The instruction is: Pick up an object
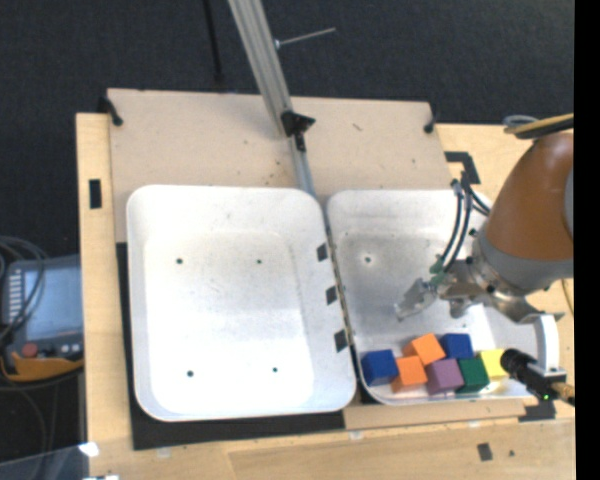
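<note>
Where the right bin [380,218] meets its near wall, the blocks huddle in a cluster whose long axis runs roughly from 9 to 3 o'clock: a blue block [379,366], an orange one [411,370], purple [444,375], green [472,371] and yellow [494,362], with a second orange [427,347] and second blue [457,345] behind. Each is squat, pointing no clear way. Just beyond, toward 12 o'clock, the tool [412,300] hangs low over bare bin floor; whether it is spread cannot be told. The arm [530,208] is cut off at 3 o'clock. At 9 o'clock lies the left bin [230,298] on the desk [270,118].
</note>
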### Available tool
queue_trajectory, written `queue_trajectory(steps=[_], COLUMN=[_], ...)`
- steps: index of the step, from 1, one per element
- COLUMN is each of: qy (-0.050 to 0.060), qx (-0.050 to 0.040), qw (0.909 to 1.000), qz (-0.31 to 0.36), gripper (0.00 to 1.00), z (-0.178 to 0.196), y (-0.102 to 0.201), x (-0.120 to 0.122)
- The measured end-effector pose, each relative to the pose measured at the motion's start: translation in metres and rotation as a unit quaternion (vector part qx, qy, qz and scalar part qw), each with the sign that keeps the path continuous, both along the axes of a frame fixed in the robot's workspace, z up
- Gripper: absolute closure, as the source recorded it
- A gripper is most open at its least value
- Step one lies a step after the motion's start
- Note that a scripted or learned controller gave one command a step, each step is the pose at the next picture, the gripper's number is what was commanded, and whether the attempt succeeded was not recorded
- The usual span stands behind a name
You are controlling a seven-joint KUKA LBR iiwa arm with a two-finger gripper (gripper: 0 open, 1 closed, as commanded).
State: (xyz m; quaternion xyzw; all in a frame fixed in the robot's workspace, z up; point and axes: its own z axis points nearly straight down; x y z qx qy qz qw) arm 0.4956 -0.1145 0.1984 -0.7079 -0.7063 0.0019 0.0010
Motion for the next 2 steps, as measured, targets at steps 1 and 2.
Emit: queue_trajectory(steps=[1,2], qy=[0.0,-0.004], qx=[0.0001,-0.0004], qw=[1.0,1.0], qz=[0.0,0.0], gripper=[0.0,0.0], z=[-0.053,-0.101], y=[0.0,-0.002], x=[0.009,0.011])
